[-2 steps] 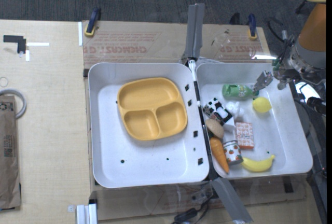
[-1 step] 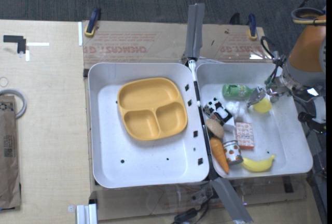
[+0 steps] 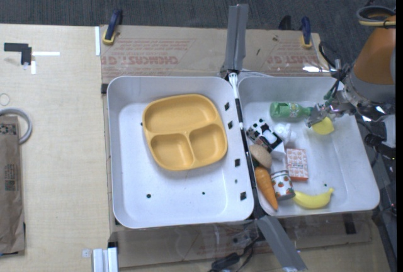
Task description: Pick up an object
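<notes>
**Gripper down at the lemon, lift not yet shown**

The arm [image 3: 376, 63] reaches in at about 3 o'clock and its gripper [image 3: 322, 118] sits low in the right bin [image 3: 368, 167], near that bin's upper right part. A small yellow object, likely a toy lemon [image 3: 324, 128], lies right at the gripper's tip, touching or nearly so. Whether the lemon is gripped or merely beside the tip cannot be told from here, and the state of the fingers cannot be told either.

The green bottle [image 3: 288, 111] lies on its side just at 9 o'clock of the gripper. Further toward 7 o'clock sit a black-and-white toy [image 3: 264, 134], a red-and-white box [image 3: 296, 164], a small can [image 3: 283, 185], a carrot [image 3: 265, 187] and a banana [image 3: 313, 199], all resting on the bin floor. The left bin [image 3: 126, 170] holds a yellow divided plate [image 3: 184, 131].

Judging by this, the approach looks done; the grasp is unconfirmed, and the lift remains.
</notes>
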